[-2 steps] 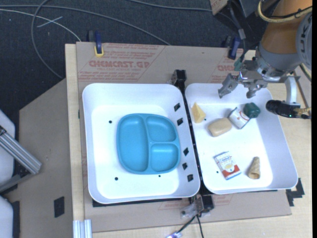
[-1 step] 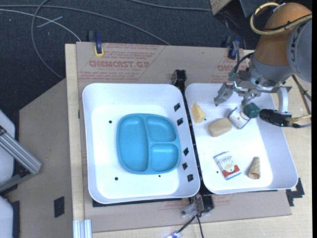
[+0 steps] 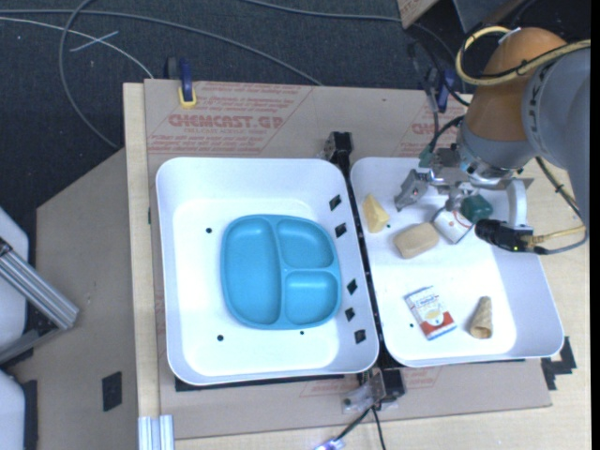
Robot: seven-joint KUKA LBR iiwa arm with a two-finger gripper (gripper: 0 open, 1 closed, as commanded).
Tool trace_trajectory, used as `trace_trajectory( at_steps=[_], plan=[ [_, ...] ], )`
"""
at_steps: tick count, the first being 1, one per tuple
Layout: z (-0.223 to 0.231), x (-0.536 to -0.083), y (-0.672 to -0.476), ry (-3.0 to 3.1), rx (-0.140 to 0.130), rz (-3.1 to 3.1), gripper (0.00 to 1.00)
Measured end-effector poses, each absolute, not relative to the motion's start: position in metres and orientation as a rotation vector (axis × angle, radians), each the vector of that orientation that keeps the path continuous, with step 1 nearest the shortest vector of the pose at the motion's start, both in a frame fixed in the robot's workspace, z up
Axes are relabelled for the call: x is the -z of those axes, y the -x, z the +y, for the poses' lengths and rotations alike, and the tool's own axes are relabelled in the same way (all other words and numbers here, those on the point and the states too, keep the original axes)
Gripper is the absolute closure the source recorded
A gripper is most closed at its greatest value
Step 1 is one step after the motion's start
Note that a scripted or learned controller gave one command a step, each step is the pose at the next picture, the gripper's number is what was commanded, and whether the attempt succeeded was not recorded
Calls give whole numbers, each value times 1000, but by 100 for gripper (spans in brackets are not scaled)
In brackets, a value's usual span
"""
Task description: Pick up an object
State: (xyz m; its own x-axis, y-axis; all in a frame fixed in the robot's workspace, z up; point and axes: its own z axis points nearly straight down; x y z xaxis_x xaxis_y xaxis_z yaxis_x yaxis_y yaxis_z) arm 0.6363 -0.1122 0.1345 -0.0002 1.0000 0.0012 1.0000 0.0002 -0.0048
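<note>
The right bin (image 3: pixel 525 298) holds several small objects. A pale yellow wedge (image 3: pixel 375 214) lies at its left wall, with a tan rounded lump (image 3: pixel 415 241) beside it. A white and red can (image 3: pixel 452 226) with a green piece (image 3: pixel 477 206) beside it lies near the middle back. A small white and red carton (image 3: pixel 430 311) and a brown cone (image 3: pixel 482 317) rest near the front. My gripper (image 3: pixel 437 193) hangs over the back of this bin, just behind the can and the lump. It is open with nothing between its fingers.
A blue divided plate (image 3: pixel 279 270) lies in the left bin (image 3: pixel 187 204). The grey arm (image 3: pixel 544 92) comes in from the upper right. Black clips line the wall between the two bins (image 3: pixel 352 251).
</note>
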Motion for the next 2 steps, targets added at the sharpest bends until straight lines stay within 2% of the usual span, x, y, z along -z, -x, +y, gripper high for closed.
trace_trajectory(
  at_steps=[1, 2],
  plan=[
    [-111, -86, -639, 2222, 5, -2225, 0],
    [-111, -97, -637, 2221, 2, -2221, 100]
  ],
)
